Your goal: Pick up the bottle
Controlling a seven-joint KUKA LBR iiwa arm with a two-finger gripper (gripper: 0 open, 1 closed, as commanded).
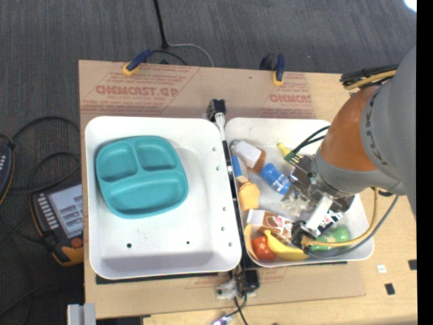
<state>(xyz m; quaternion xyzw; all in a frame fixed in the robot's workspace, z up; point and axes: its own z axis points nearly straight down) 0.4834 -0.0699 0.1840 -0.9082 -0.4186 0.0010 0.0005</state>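
Note:
The bottle [275, 177], blue with a clear part, lies on its side in the middle of the right bin [318, 124] among other items. My gripper [303, 205] reaches down into that bin just right of and below the bottle, close to its lower end. The wrist and arm cover the gripper's tips, and I see nothing held there.
Around the bottle lie a white and brown carton [251, 155], an orange item [249, 196], a printed box [269, 222], a banana [287, 250], a red fruit [262, 248] and a green item [337, 235]. The left bin [162, 249] holds a teal divided plate [141, 175].

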